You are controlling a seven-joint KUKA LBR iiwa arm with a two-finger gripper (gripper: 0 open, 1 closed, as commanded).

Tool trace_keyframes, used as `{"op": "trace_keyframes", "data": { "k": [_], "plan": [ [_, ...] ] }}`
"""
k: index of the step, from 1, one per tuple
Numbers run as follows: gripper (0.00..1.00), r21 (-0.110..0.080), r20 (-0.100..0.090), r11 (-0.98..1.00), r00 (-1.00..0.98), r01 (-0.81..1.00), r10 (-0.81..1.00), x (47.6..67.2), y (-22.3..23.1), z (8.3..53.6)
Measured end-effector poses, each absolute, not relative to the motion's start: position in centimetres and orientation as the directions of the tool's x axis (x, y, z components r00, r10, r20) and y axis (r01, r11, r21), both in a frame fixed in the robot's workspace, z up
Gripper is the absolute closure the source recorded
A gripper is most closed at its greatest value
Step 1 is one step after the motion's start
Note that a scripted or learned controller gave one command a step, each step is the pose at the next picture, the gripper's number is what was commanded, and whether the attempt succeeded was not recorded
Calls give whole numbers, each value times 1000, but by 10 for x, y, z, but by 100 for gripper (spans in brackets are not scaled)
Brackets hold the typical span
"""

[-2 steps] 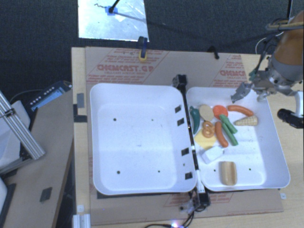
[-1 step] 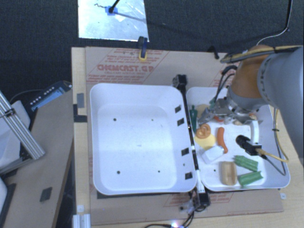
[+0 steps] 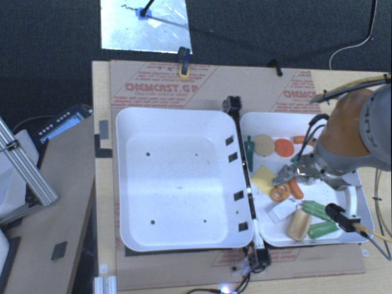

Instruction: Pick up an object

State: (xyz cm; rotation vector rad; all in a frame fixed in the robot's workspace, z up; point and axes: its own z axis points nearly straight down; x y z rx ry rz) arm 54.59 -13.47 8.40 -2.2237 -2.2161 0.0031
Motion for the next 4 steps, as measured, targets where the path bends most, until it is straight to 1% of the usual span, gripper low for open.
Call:
{"op": "trace_keyframes", "data": {
  "k": [1,2,3,4],
  "plan": [
    [100,5,-1,3,-3,1000,1000,550,-132,96],
    [100,9,2,11,-11,1000,1000,548,-59,190],
    [100,4,3,12,-12,1000,1000,575,10,184],
    [100,10,5,15,-15,1000,1000,561,114,289]
  ]
}}
